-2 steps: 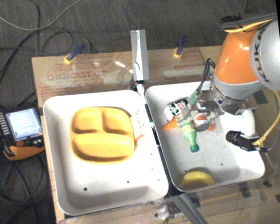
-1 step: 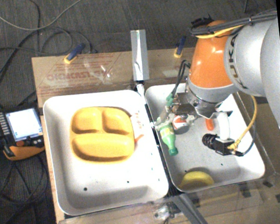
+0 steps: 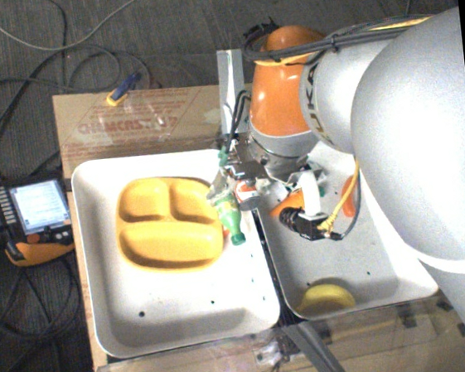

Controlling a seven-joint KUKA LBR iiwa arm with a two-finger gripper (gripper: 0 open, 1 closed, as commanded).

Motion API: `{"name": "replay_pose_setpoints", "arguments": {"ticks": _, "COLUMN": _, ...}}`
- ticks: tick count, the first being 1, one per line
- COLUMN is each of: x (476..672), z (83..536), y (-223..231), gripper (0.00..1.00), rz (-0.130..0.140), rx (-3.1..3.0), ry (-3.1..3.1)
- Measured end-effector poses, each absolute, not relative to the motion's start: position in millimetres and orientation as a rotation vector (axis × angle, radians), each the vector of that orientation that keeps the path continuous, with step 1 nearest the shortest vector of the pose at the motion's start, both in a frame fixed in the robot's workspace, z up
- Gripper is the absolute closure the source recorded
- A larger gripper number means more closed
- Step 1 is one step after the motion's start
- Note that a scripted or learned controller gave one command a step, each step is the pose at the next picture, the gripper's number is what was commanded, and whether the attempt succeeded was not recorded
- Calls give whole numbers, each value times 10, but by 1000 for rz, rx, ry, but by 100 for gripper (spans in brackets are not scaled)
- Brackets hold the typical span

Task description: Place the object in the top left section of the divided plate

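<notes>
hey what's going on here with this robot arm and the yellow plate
A grey and orange robot arm reaches in over two white bins. Its tool sits at the right edge of the left bin, with a small green object right at its tip; whether it is gripped is unclear. The yellow divided plate lies in the left bin, sections bare, so nothing is placed in the top left section yet. A yellow item rests in the right bin.
</notes>
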State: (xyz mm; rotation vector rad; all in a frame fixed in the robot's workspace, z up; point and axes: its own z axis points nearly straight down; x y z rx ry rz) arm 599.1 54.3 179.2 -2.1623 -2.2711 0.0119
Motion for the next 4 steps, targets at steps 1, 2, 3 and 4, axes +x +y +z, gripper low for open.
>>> {"name": "replay_pose_setpoints", "arguments": {"ticks": 1, "x": 6630, "z": 2228, "y": 718, "gripper": 100, "rz": 16, "rx": -2006, "ry": -2414}}
{"name": "replay_pose_setpoints", "arguments": {"ticks": 2, "x": 6679, "z": 1798, "y": 529, "gripper": 100, "rz": 14, "rx": -2064, "ry": -2367}}
{"name": "replay_pose_setpoints", "arguments": {"ticks": 3, "x": 6681, "z": 2404, "y": 1285, "gripper": 100, "rz": 16, "rx": -1958, "ry": -2453}}
{"name": "replay_pose_setpoints", "arguments": {"ticks": 4, "x": 6679, "z": 2398, "y": 1333, "gripper": 100, "rz": 18, "rx": -1889, "ry": -2508}}
